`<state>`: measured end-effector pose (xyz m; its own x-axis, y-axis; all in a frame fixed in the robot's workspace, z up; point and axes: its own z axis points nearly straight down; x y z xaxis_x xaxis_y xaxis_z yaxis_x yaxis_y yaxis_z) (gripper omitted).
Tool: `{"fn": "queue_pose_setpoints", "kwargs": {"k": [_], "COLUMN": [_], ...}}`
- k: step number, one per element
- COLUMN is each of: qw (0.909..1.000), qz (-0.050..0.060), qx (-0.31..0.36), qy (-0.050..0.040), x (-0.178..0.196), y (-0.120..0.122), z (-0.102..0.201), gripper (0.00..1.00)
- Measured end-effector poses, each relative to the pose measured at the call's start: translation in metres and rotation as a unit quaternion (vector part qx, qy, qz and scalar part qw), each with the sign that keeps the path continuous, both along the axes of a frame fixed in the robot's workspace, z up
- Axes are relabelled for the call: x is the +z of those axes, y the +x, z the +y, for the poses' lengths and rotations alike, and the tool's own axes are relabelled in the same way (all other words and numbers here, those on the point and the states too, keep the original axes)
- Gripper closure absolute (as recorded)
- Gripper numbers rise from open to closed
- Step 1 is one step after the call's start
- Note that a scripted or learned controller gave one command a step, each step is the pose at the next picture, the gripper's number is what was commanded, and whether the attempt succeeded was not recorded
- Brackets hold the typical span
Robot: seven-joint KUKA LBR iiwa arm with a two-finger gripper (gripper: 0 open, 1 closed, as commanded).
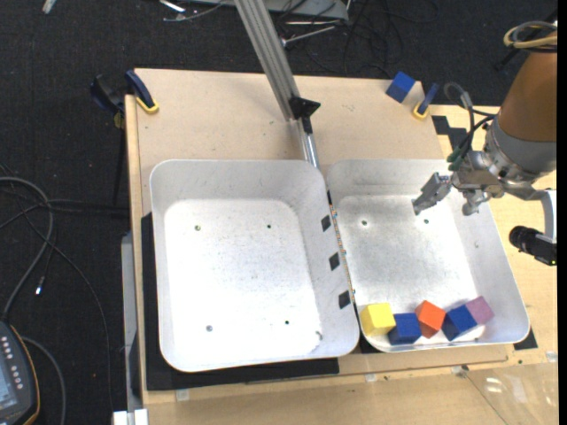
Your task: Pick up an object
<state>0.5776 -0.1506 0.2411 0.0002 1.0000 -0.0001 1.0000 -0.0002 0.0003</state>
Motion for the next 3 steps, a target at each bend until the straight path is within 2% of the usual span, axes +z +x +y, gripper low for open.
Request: {"fn": "queue_pose_setpoints", "kwargs": {"k": [1,2,3], "qw": [1.0000,1.0000,1.0000], "qz": [0.004,0.001,-0.004], "qx": [0.002,-0.003,0.002], "qy": [0.0011,-0.0005,-0.0015], "x": [-0.109,-0.101,-0.035], "y": [0.002,-0.043,-0.022], "z": [0.030,-0.004,-0.008], "gripper": [0.00,0.00,0.00]}}
